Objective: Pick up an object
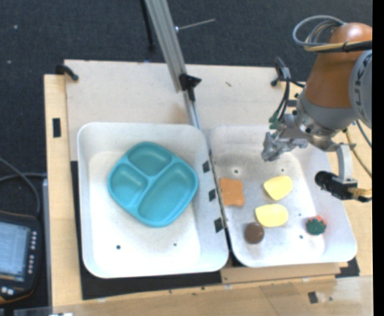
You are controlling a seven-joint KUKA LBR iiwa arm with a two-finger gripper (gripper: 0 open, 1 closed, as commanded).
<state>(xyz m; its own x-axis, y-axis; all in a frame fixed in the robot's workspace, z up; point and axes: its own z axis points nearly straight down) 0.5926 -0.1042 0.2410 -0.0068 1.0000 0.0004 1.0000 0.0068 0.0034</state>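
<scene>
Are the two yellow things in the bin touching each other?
Apart. The camera view shows a strip of white bin floor between the upper yellow piece and the lower yellow piece.

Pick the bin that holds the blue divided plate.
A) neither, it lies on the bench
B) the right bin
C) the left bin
C: the plate lies in the left bin, while the right bin holds the small items, among them two yellow pieces.
</scene>
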